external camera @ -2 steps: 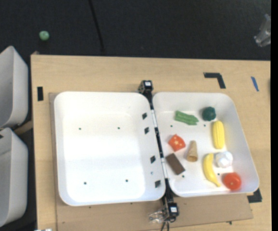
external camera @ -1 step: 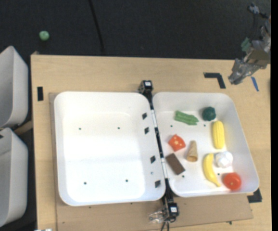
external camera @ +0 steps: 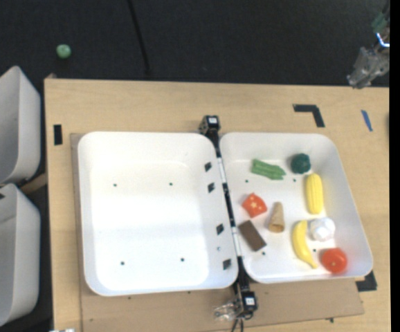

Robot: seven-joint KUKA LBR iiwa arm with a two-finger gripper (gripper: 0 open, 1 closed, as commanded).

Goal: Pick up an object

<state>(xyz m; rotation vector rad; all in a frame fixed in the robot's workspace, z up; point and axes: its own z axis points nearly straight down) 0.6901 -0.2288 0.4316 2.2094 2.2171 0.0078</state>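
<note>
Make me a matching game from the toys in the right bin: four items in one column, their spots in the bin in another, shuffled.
Items:
1. Green ball
2. Brown block
3. Tomato
4. Cone

Places:
A. Near corner on the arm's side, beside the banana
B. Middle of the bin
C. Far edge, above the corn
D. By the divider between the bins

Pairs: 1-C, 2-D, 3-A, 4-B

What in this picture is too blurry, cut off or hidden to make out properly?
- Gripper: blurred and cut by the camera view's right edge; jaws open or shut cannot be told.
- White object: overlaps the curved banana; its shape is unclear.
- Small green thing on the dark floor: too small to identify.
- Brown block: too blurred to name.
</note>
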